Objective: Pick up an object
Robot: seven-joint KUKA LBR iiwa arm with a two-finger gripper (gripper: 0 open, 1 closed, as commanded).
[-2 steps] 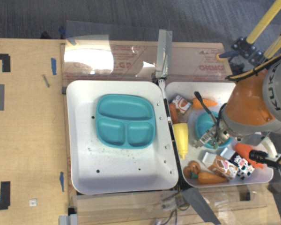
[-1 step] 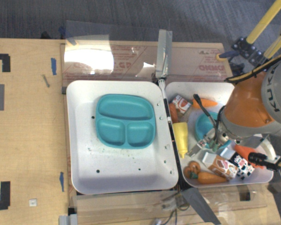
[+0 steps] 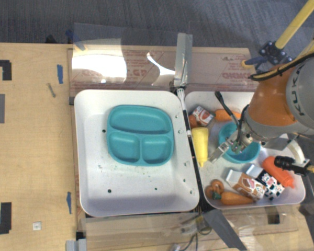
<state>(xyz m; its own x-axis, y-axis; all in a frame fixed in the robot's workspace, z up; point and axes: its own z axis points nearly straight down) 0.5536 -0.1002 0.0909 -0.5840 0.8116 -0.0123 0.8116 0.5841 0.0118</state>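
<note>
My gripper [image 3: 234, 146] hangs low in the right bin [image 3: 299, 194], over the left part of a teal bowl [image 3: 250, 152]. I see nothing held in it. Just left of it lies a yellow banana-shaped toy [image 3: 200, 143]. A small brown and white can [image 3: 201, 115] and an orange carrot [image 3: 225, 114] lie behind the bowl. In front of the bowl are a silver block [image 3: 234, 174], a brown packet [image 3: 249, 186], a black and white piece [image 3: 271, 186], an orange-red toy [image 3: 281, 172] and another carrot [image 3: 235, 197].
The left bin [image 3: 89, 156] holds a teal divided plate [image 3: 141, 135]. A grey divider [image 3: 191, 156] separates the two bins. The arm's orange band [image 3: 269, 103] stands over the right bin's back right part. A clear plastic sheet [image 3: 125, 67] lies behind the bins.
</note>
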